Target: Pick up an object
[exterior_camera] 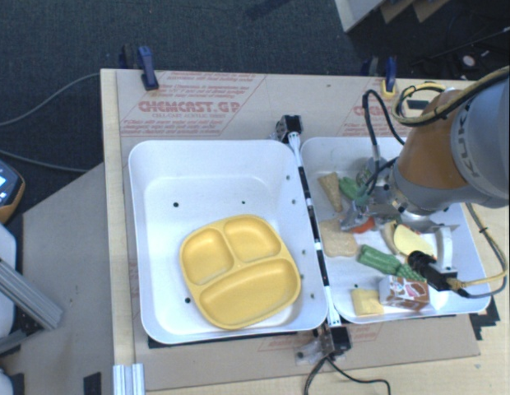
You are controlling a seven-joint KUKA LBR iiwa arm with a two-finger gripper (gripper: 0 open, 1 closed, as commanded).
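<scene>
I reach in from 3 o'clock, my grey arm (485, 138) and its orange band (432, 159) hanging over the right bin (477, 303). My gripper (362, 212) is down among the clutter near that bin's centre, but from this angle I cannot tell whether it is spread, clenched, or grasping anything.

The right bin holds several small objects. A green object (380, 260) lies just toward 5 o'clock of my gripper; it is elongated, and its long axis runs from about 10 o'clock to 4 o'clock. A tan rectangular piece (330, 189) lies toward 10 o'clock of my gripper, its long axis running close to 12 and 6 o'clock. A flatter tan piece (340, 243) sits at 7 o'clock of it. A yellow round object (411, 241) lies at 4 o'clock, partly under my wrist. A small yellow block (367, 303) and a red-and-white packet (405, 290) rest near the bin's 6 o'clock rim.

The left bin (156, 171) holds 1 yellow divided plate (238, 271) with 3 compartments, lying flat toward 5 o'clock in that bin.
</scene>
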